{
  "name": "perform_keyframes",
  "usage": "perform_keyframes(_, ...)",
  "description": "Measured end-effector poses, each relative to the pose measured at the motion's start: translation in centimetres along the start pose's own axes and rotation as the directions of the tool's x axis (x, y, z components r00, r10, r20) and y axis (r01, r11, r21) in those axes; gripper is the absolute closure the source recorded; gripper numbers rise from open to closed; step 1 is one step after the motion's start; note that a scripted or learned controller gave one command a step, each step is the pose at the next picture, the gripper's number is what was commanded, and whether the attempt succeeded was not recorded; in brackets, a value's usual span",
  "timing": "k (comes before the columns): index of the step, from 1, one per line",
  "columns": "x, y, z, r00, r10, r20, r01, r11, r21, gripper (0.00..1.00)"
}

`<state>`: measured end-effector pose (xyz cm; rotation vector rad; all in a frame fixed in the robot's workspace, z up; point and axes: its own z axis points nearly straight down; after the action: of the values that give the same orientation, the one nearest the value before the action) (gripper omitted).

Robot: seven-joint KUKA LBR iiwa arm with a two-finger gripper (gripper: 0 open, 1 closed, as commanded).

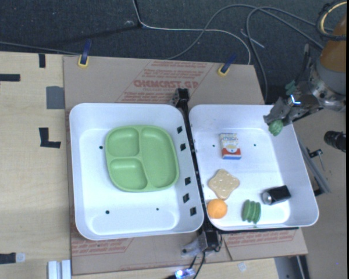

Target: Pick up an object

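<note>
Nearest me, along the right bin's [291,173] front edge, I see 3 things in a row: an orange ball [217,208], a green pickle [251,211] and a dark can [276,195] lying on its side. Just behind the ball sits a tan cracker [223,182], and further back a small red-and-white box [230,145]. The left bin [84,173] holds a green divided plate [142,158]. My end effector [277,119] hangs over the right bin's far right rim; I cannot tell if it's open or closed
</note>
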<state>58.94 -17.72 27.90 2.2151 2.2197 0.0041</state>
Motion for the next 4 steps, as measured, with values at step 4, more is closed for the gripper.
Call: perform_keyframes(4, 23.0, 0.7, 5.5, 1.0, -0.004, -0.003, 0.004, 1.0, 0.01, 1.0)
